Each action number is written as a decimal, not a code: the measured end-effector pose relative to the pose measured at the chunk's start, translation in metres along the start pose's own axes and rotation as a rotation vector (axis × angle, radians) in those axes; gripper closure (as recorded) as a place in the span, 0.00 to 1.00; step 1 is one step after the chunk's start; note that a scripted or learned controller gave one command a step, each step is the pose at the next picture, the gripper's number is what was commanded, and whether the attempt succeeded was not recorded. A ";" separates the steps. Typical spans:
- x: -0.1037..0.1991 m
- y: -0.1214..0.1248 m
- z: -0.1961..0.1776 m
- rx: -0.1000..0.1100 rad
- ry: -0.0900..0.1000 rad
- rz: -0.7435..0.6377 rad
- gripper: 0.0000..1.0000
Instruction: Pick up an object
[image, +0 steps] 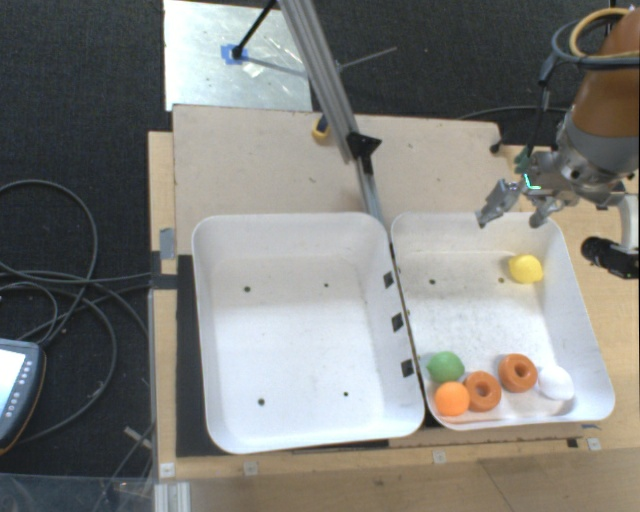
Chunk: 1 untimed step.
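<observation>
The fingers (516, 205) hang spread apart with nothing between them, above the far edge of the right bin (585, 300). The yellow ball (525, 267) lies just below them, nearer the camera, well apart from the other pieces.

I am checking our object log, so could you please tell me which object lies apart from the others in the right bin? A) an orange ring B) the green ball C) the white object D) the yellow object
D: the yellow object lies alone near the right bin's far side, while the rest cluster along its near edge.
</observation>
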<state>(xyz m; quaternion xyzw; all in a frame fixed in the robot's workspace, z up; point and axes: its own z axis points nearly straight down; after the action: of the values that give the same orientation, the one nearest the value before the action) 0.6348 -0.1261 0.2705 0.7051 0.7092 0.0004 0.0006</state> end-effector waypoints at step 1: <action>0.007 0.001 0.045 0.004 0.001 -0.001 0.00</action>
<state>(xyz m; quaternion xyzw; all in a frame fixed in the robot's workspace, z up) 0.6359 -0.1187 0.2259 0.7048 0.7094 -0.0008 -0.0010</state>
